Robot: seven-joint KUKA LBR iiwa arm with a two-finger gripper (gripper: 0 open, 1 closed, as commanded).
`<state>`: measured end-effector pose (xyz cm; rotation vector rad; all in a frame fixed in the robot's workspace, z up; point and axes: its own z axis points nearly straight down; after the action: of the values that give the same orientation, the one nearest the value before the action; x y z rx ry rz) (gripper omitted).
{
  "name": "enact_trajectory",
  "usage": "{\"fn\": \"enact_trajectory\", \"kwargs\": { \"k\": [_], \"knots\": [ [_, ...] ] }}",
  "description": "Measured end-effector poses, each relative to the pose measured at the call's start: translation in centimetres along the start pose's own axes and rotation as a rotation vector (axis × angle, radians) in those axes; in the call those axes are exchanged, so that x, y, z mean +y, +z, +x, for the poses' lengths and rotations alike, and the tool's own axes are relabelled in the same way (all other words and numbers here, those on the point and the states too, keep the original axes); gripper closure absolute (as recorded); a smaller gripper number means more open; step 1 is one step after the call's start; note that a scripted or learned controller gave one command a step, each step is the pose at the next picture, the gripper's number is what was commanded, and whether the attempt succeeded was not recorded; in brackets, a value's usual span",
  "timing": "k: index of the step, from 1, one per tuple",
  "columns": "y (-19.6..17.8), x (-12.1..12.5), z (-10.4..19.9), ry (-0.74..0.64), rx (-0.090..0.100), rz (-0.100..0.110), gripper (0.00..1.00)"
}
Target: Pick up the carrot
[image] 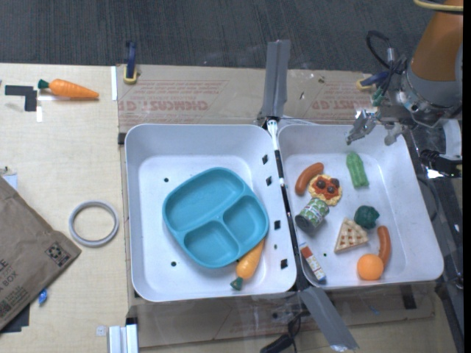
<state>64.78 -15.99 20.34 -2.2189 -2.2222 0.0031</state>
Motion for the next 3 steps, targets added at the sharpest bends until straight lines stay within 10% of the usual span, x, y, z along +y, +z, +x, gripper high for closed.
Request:
{"fn": "enact_trajectory", "kwargs": {
  "k": [2,3],
  "knots": [
    [1.2,1.1,16.1,-0.126,0.0,0.0,0.0],
    [-6.6,1.2,22.4,-0.247,-0.001,-0.002,0.0]
  ]
}}
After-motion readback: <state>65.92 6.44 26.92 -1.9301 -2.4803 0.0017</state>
